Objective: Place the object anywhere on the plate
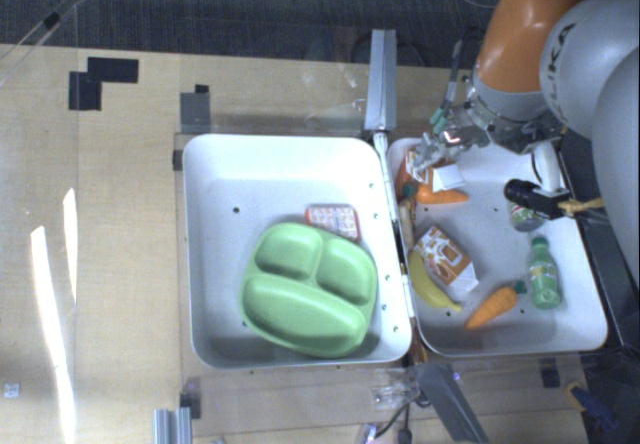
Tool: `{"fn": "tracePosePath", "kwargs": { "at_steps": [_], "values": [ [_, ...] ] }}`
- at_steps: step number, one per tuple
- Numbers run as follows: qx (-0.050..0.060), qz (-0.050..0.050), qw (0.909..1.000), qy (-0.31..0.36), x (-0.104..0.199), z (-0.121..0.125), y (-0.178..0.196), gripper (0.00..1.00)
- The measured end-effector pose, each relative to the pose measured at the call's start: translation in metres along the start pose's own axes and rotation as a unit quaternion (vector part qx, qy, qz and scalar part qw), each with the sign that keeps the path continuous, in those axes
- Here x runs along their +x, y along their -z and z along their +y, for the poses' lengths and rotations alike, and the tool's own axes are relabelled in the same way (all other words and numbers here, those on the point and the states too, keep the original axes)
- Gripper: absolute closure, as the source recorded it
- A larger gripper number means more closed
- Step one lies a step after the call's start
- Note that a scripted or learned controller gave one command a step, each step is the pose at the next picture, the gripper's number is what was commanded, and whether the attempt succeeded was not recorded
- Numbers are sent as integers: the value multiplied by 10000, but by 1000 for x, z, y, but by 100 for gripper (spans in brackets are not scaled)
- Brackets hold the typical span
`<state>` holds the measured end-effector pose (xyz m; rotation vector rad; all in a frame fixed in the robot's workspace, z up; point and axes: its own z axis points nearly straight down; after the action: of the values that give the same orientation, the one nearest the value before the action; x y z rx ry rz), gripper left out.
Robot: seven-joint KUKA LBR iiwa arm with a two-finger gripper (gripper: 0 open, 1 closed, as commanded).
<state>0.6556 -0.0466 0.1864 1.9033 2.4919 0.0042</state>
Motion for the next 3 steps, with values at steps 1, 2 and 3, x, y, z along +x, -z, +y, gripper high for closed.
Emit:
{"fn": "tracePosePath", "kwargs": {
  "at_steps": [1,2,3],
  "values": [
    [-29,-109,9962,862,60,-53,5,100],
    [-170,-159,9897,1410,81,-60,19,100],
    [-3,11,9966,827,94,-40,58,100]
  ]
}}
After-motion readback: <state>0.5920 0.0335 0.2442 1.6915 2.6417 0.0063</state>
